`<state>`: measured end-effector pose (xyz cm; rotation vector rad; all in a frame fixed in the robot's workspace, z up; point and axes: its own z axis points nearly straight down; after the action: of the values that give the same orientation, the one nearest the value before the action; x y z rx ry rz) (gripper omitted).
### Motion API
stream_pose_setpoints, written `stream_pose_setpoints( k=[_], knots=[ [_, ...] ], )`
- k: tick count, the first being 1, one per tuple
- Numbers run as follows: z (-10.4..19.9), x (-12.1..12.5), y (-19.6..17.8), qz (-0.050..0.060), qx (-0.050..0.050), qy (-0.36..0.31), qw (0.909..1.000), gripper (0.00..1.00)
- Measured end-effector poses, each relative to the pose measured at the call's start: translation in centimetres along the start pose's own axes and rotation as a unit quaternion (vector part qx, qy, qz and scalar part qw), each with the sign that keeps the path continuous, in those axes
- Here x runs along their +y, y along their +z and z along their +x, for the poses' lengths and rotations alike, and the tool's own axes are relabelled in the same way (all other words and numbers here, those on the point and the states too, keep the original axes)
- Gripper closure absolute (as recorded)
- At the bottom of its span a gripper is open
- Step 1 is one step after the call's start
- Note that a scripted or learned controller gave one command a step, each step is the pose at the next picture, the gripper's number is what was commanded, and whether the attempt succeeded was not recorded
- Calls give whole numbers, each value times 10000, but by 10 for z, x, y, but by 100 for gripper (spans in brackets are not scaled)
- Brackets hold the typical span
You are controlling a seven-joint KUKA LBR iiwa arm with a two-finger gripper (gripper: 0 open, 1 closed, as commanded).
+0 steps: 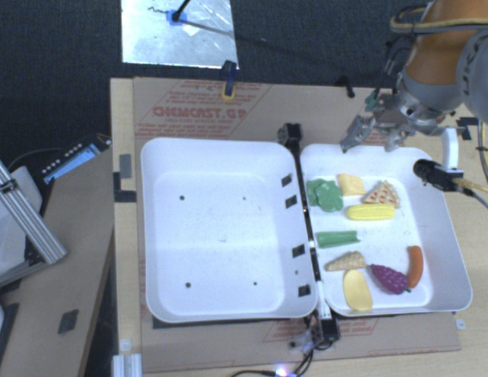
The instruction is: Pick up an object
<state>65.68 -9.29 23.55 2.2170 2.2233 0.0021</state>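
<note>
My gripper [375, 136] hangs above the far edge of the right bin [444, 234], near its back left corner. Its two fingers are spread apart with nothing between them. The orange band on my arm [452, 22] sits at the top right of the camera view.

All candidate objects are in the right bin, none in contact with the gripper:
- green leafy piece [325, 195], back left, close to the divider between the bins
- pale yellow chunk [351, 184], just beside the green one, on its right
- pizza-like wedge [382, 194], right of that chunk
- yellow corn cob [370, 212], lying crosswise just in front of the wedge
- green stick [336, 239], mid-bin near the divider
- tan cone-shaped piece [345, 261], in front of the green stick
- yellow oval piece [357, 290], at the front wall
- purple grapes [388, 278], just right of the yellow oval
- orange carrot-like piece [415, 265], right of the grapes, lying roughly front to back

The nearest to the gripper are the pale yellow chunk and the wedge, both below and toward the front from it.

The left bin [220, 226] sits beside the right one on the table [122, 234], the two rims meeting at black clips.
</note>
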Motion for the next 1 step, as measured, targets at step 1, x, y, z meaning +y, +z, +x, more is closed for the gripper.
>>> stream_pose_setpoints(
  k=[1],
  knots=[
    [125, -19, 38, 20, 24, -59, 10000, 0]
  ],
)
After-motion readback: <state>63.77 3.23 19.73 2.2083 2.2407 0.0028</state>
